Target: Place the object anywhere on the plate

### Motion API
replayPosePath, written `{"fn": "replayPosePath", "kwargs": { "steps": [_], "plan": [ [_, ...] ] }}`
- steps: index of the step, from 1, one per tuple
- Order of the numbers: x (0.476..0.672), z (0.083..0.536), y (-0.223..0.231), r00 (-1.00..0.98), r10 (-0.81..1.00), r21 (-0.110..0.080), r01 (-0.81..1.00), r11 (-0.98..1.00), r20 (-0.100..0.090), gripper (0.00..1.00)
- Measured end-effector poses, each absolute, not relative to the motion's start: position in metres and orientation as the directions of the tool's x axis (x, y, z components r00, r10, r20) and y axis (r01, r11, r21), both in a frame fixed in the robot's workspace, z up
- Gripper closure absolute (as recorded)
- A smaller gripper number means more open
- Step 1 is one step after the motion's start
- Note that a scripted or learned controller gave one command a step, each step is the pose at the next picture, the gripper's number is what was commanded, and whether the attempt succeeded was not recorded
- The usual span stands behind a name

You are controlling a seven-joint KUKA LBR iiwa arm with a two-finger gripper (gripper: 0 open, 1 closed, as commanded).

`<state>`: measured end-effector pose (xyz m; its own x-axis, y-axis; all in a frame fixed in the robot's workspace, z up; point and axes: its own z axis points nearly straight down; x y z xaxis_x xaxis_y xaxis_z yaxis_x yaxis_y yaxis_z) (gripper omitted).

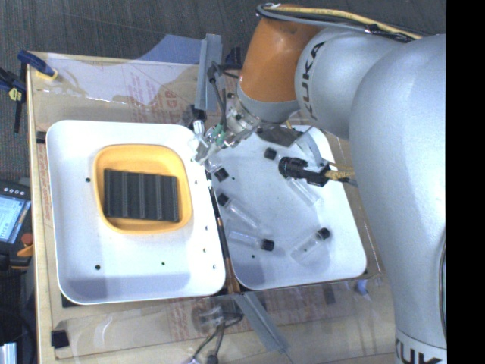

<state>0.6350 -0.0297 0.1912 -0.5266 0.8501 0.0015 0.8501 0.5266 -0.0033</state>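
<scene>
We are looking down on the arm, which is filling the three o'clock side of the view. The left bin is sitting at nine o'clock and the right bin at about four o'clock, their rims meeting down the middle. The plate, yellow with a dark ridged insert, is lying in the left bin, toward its twelve o'clock half.

The gripper is hanging over the eleven o'clock corner of the right bin, just beside the shared rim. We cannot tell whether it is released or clenched, and we are not making out anything held in it.

The vials, clear with black caps, are lying scattered across the right bin, and none is resting on the plate. The nearest vial is lying just at the gripper's five o'clock. Another is lying further toward six o'clock, and two more are lying near the bin's six o'clock wall.

We are judging the pick as not yet made, and several things are threatening it:
- The nearest vial is lying close to the nine o'clock wall, so a descent there risks striking the rim instead of straddling the vial.
- The vials are looking smooth and round, so one may roll or squirt out of a closing grip.
- A low carry toward nine o'clock may be clipping both rims.
- An early release would be dropping the vial on bare bin beside the plate.
</scene>
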Motion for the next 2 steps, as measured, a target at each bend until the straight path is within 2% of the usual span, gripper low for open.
{"fn": "replayPosePath", "kwargs": {
  "steps": [1,2],
  "plan": [
    [0.6349,0.1911,-0.0145,-0.699,0.715,-0.004,0.715,0.699,0.004,1.0],
    [0.635,0.1913,-0.0142,-0.699,0.715,-0.004,0.715,0.699,0.003,0.0]
  ]
}}
